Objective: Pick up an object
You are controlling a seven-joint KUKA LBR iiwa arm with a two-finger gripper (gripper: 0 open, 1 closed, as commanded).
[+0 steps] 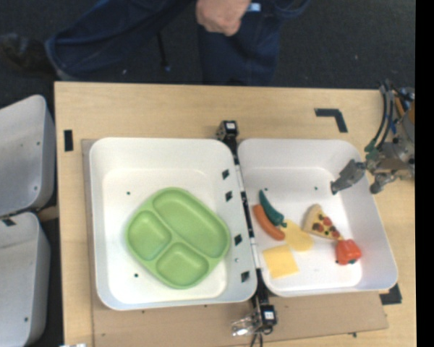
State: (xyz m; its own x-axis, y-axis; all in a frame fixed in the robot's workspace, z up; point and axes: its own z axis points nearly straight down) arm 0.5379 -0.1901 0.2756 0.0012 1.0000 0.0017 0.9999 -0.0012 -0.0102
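Pincer [362, 178] of mine hung over the right-hand white bin [296, 157], near its upper right corner, with both fingers spread apart and nothing between them. One finger [345, 176] angled down toward the bin floor on the left; the other sat nearer the rim on the right. Cables trailed from my wrist at the view's right edge.

Below and left of the pincer, well apart from it, the toys lay on the bin floor. Nearest was a pizza slice [322, 223], with a small red pepper [349, 251] just beside its lower right. Two yellow cheese pieces [288, 250] lay touching each other toward the front, and an orange hot dog [267, 223] with a dark green piece [271, 207] on it lay close to the divider.

Over in the left bin [108, 172] rested a green three-compartment plate [177, 237]. Past the far edge of the wooden bench [152, 110], a person's hand [224, 6] was curled into a fist.
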